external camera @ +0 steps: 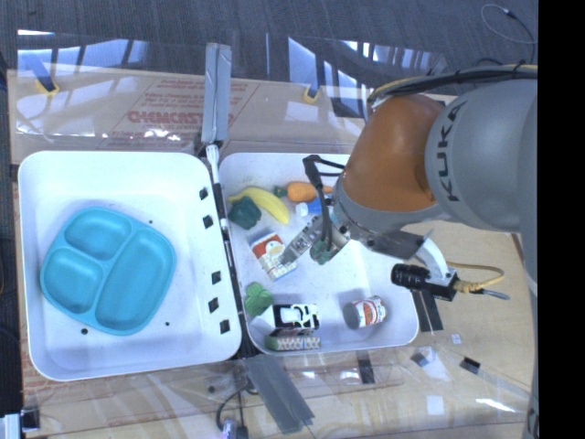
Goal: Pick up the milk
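1. Camera view, looking down at a slant on two shallow white bins set side by side. The left bin (37, 245) holds a blue divided plate (108, 268) with three compartments, lying flat, well apart from the gripper.
2. The grey KUKA arm (484, 154), with its orange band (393, 158), reaches in from the right and hangs over the right bin (402, 332).
3. The gripper (291, 256) points down and to the left. Its metal fingers (300, 243) rest against the right edge of the milk carton (268, 252). Whether they are spread or clamped is too blurred to tell, and the carton cannot be seen between them.
4. The milk carton, small, white and red, lies tipped on its side on the bin floor, touching the fingertips on their left.
5. Above and left of the gripper lie a yellow banana (266, 203) and a dark green block (244, 212); an orange piece (301, 191) sits just above the gripper, beside the banana's end.
6. Below the gripper stands a black and white carton (296, 316), with a dark patterned packet (294, 341) just below it at the bin's near wall.
7. Below and left is a green leafy toy (257, 298). Below and right lies a red and white can (366, 313) on its side.
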Tool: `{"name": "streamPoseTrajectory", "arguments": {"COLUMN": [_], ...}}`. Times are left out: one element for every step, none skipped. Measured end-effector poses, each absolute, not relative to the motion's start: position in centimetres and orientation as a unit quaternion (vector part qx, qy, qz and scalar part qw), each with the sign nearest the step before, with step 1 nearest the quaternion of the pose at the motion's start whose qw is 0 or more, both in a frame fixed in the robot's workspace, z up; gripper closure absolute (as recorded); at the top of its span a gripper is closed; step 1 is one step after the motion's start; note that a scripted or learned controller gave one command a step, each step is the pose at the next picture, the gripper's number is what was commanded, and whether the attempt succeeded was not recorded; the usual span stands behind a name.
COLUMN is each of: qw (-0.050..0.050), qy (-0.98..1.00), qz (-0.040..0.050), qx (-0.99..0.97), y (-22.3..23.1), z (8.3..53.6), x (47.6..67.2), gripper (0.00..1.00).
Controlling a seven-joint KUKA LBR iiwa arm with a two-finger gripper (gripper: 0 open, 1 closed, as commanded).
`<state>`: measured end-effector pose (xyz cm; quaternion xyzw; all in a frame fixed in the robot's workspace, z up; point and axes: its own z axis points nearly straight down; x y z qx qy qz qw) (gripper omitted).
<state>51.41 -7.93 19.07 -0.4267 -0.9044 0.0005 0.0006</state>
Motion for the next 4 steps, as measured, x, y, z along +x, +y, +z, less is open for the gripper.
{"name": "streamPoseTrajectory", "arguments": {"qw": [0.001, 0.001, -0.006, 0.001], "qy": [-0.904, -0.903, -0.903, -0.937], "qz": [0.0006, -0.0001, -0.0012, 0.0003], "qx": [-0.427, -0.431, -0.429, -0.349], "y": [-8.0, -11.5, -11.6, -4.4], "z": [19.1, 10.3, 11.4, 19.1], "x": [51.4, 48.8, 49.3, 47.7], "gripper": [0.00, 0.00, 1.00, 1.00]}}
